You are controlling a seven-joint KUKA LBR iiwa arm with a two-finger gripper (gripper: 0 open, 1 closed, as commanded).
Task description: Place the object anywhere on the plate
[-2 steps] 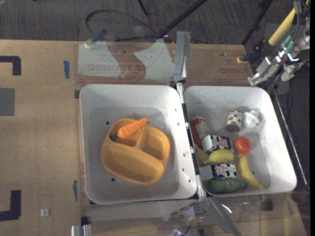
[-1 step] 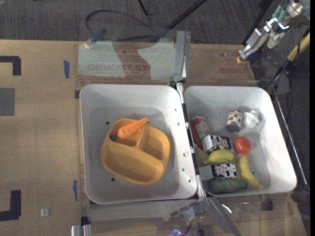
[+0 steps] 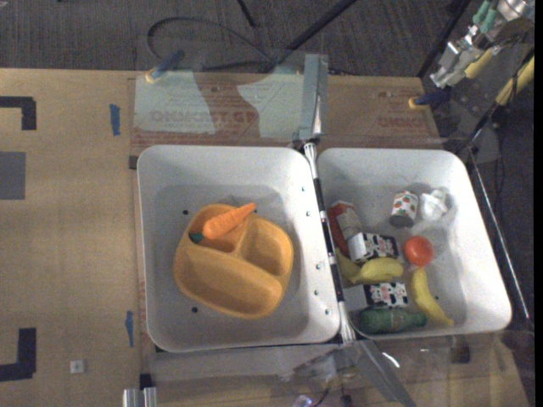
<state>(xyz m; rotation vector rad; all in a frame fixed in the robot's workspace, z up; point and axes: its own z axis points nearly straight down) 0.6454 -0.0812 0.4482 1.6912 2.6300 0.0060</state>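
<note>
- Carrot (image 3: 227, 221) lies on the orange plate (image 3: 246, 287), over its upper-left compartment, leaf end lower left, tip pointing upper right past the rim.
- Plate sits in the left bin (image 3: 161, 185), a bit left of center, three compartments visible.
- Right bin (image 3: 475, 227) holds the clutter: two bananas (image 3: 379, 270) and (image 3: 429, 298), a red tomato (image 3: 418, 250), a green item (image 3: 390, 320) at the bottom edge, a red-and-white can (image 3: 345, 222), two cow-print cartons (image 3: 374, 246), a small cup (image 3: 405, 207) and a white lump (image 3: 434, 203) near the top.
- Claw (image 3: 472, 42) is in the upper right of the frame, off the table and well apart from both bins; can't tell how far apart its tips are, nothing seen in it.
</note>
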